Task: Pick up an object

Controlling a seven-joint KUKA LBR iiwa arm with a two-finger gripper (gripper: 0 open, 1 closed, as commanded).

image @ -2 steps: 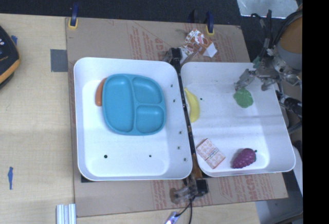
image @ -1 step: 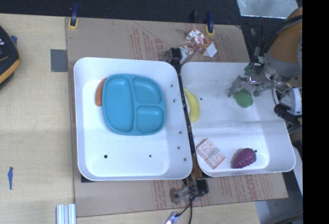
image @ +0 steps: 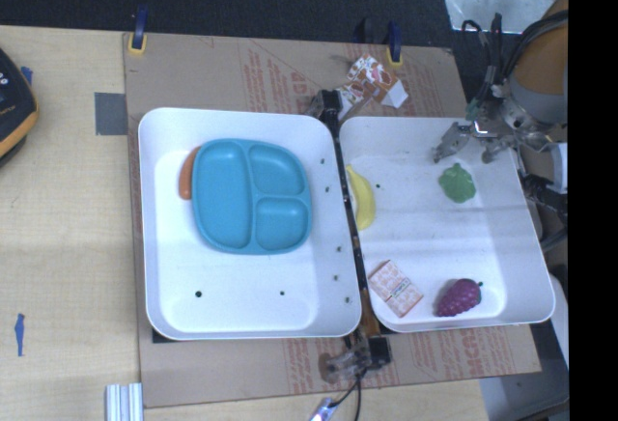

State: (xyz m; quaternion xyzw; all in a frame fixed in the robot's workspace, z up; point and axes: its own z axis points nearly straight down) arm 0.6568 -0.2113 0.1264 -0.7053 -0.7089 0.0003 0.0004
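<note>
My gripper (image: 473, 147) hangs over the back of the right bin (image: 502, 245), its two fingers spread apart with nothing between them. Just below it a green leafy toy (image: 458, 184) lies on the bin floor. A purple grape bunch (image: 458, 297) sits near the bin's front edge, with a small patterned box (image: 394, 288) to its left. A yellow banana (image: 362, 197) rests against the bin's left wall. In the left bin (image: 241, 313) a blue divided plate (image: 252, 195) covers most of an orange item (image: 184, 177).
Both bins sit on brown cardboard clamped to the bench. A crumpled wrapper (image: 372, 81) lies behind the bins. Cables and the arm's orange-banded wrist (image: 541, 62) crowd the right edge. A black and yellow device (image: 12, 105) sits at far left.
</note>
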